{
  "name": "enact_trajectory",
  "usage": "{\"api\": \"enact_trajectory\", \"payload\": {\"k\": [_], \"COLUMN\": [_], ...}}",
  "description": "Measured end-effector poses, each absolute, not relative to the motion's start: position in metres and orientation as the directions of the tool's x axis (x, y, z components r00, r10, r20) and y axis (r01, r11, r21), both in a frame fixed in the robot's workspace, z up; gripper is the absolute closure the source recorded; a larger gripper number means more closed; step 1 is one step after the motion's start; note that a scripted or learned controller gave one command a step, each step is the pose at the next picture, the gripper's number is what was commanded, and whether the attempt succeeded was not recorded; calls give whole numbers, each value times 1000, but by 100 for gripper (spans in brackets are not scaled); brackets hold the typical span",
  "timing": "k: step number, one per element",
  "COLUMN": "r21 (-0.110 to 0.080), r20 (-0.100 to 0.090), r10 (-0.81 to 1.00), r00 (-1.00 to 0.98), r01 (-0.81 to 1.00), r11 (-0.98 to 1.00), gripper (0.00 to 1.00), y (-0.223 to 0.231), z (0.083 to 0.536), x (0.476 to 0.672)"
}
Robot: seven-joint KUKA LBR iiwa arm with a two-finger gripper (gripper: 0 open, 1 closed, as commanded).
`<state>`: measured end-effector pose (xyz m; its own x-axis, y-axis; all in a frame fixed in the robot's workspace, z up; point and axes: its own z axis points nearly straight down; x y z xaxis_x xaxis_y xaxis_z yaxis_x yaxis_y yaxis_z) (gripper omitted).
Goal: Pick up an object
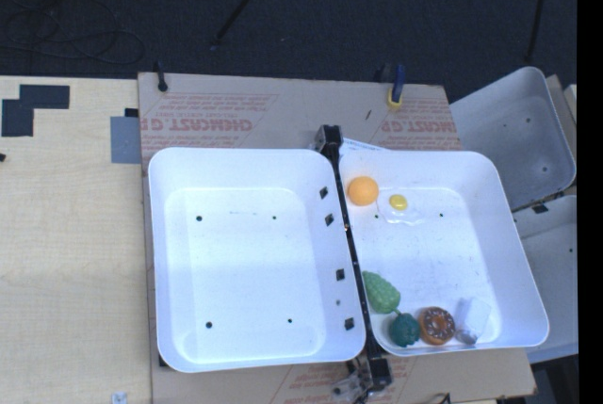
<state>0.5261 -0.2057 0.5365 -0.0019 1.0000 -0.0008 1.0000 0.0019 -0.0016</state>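
Candidates all sit in the right white bin (499, 233): orange ball (363, 191) and small yellow piece (398, 202) near its far-left corner; green leafy lump (382, 292), dark teal ball (405, 330), brown sprinkled doughnut (436, 325) and a pale, possibly translucent block (474, 315) along its near edge. Left white bin (170, 204) offers no target. Jaws' state: cannot tell.

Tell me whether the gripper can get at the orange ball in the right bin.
Probably yes: the orange ball lies uncovered from above, though close to the right bin's far-left wall, with the small yellow object beside it.
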Motion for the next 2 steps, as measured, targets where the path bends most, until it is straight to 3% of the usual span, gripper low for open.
{"api": "enact_trajectory", "payload": {"k": [1, 2], "r21": [-4, -1], "r20": [1, 0], "r10": [1000, 1000], "r00": [1, -2], "r01": [1000, 1000], "r11": [-1, 2], "gripper": [100, 100], "y": [-213, -213], "z": [533, 538], "x": [474, 476]}}
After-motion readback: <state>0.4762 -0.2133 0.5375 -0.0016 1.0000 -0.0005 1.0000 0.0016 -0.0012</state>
